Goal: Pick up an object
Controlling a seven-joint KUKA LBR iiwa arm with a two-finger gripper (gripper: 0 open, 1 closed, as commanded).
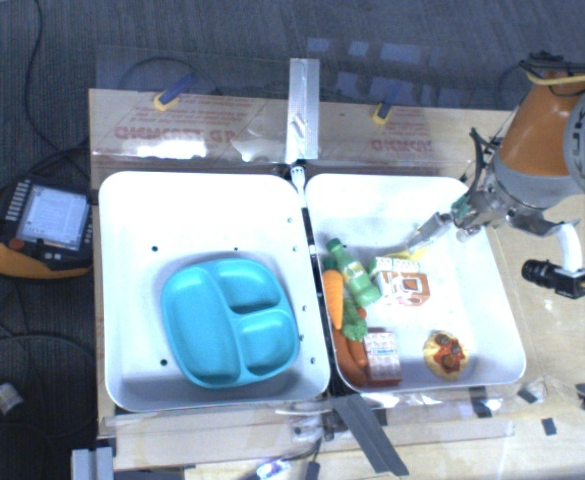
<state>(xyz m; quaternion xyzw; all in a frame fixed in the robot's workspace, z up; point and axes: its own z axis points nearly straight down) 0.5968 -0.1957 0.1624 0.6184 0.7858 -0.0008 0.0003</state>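
Objects for picking all lie in the right bin [492,298]: a green bottle [356,272] near the divider, an orange carrot [333,298] just beside it on the divider side, a small white carton with red print [404,284] toward the middle, a red-and-white packet [381,356] at the near end, and a round pastry-like piece with dark red spots [445,354] by the near right corner. The left bin [132,218] carries a blue divided tray [232,318].

We judge the task barely begun. Our gripper [434,230] hangs over the far right part of the right bin, above bare white floor, apart from every object, with nothing between its fingers. Whether those fingers are spread or closed we cannot tell; the tip is small and blurred against the white. Nothing is lifted; each object rests on the bin floor. What remains is the whole pick: choosing one, coming down on it, closing, and raising it.

As for looks, the carton is nearest our gripper and lies flat, well separated from the pastry piece. The bottle, carrot and packet crowd together along the divider, touching or nearly so, which we judge makes them harder to take singly. The pastry piece sits alone, small and rounded.
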